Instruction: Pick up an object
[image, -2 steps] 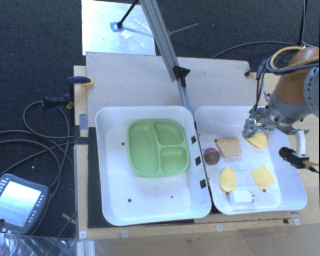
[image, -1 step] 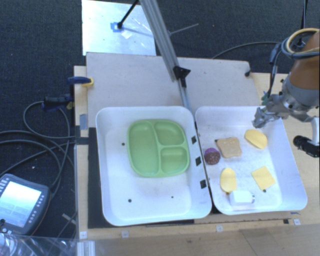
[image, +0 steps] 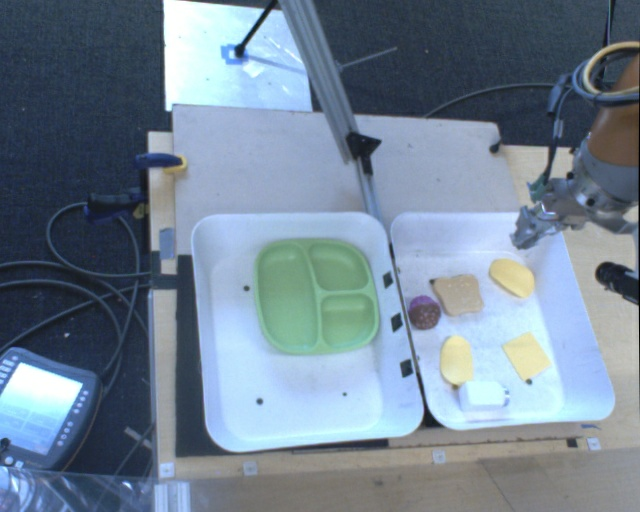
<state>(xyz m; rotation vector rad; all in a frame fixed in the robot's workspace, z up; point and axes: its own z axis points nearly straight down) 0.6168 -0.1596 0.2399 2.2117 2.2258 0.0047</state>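
Observation:
The right bin (image: 580, 330) holds several food pieces: a brown toast slice (image: 458, 294), a dark purple round piece (image: 425, 313), a yellow lemon-like piece (image: 512, 278), a yellow oval piece (image: 456, 360), a flat yellow cheese square (image: 526, 355) and a small white block (image: 483, 394). My gripper (image: 530, 227) hangs over the bin's far right part, just above and right of the lemon-like piece. Nothing shows between its fingertips.
The left bin (image: 225, 400) carries a green divided tray (image: 316, 296). A slanted metal pole (image: 330, 80) crosses the bench's back and ends at a black clamp (image: 362, 146). Cables and a teach pendant (image: 40, 405) lie on the floor at left.

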